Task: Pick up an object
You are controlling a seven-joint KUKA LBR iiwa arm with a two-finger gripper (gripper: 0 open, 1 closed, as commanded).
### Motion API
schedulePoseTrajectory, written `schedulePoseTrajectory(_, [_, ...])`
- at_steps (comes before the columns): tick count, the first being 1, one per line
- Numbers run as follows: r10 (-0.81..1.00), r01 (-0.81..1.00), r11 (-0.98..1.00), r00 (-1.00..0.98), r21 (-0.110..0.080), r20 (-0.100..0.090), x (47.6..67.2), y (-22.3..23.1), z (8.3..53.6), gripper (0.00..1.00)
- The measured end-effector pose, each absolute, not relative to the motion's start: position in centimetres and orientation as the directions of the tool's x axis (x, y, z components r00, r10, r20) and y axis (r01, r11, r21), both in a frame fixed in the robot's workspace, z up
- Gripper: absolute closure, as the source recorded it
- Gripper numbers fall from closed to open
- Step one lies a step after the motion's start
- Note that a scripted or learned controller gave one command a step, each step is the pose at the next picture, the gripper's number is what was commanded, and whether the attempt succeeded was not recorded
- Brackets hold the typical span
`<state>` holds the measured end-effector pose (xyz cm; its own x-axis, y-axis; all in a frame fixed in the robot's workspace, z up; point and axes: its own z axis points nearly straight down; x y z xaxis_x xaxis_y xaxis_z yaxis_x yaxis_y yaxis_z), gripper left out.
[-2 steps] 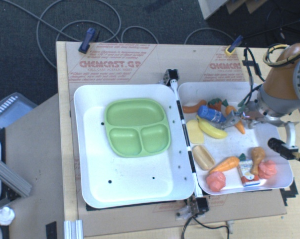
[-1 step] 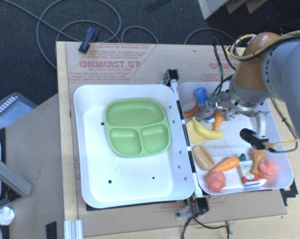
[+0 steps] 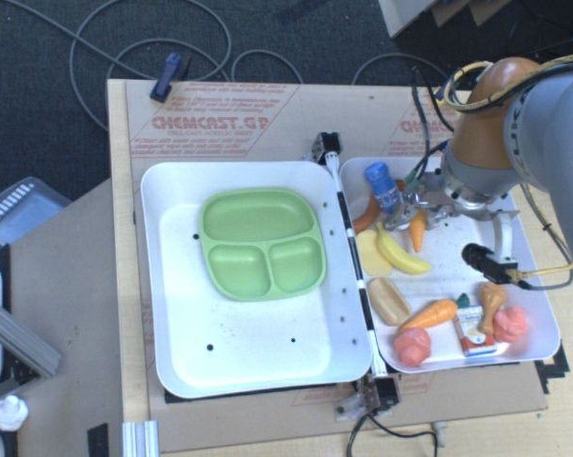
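My gripper (image 3: 404,217) is low in the right bin (image 3: 543,327), at its far-left part. It sits right by a small orange carrot (image 3: 418,234), a blue bottle (image 3: 382,183) and a yellow banana (image 3: 402,254). An orange piece (image 3: 365,221) lies against the bin's left wall beside it. The grey wrist hides how the gripper meets these items, so I cannot tell if anything is held.
Nearer the front of the right bin lie a bread roll (image 3: 389,300), a larger carrot (image 3: 429,314), a red strawberry (image 3: 412,347), a small carton (image 3: 472,331), a drumstick (image 3: 491,299) and a pink item (image 3: 512,324). The left bin (image 3: 172,350) holds a green divided plate (image 3: 263,243).
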<state>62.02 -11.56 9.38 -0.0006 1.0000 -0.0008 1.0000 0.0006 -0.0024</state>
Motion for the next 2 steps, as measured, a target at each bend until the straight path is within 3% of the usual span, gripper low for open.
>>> schedulePoseTrajectory(1, [1.0,1.0,0.001,-0.001,0.002,0.001,63.5,-3.8,18.5,1.0])
schedulePoseTrajectory(2, [1.0,1.0,0.001,-0.001,0.002,0.0,60.6,-1.9,24.1,1.0])
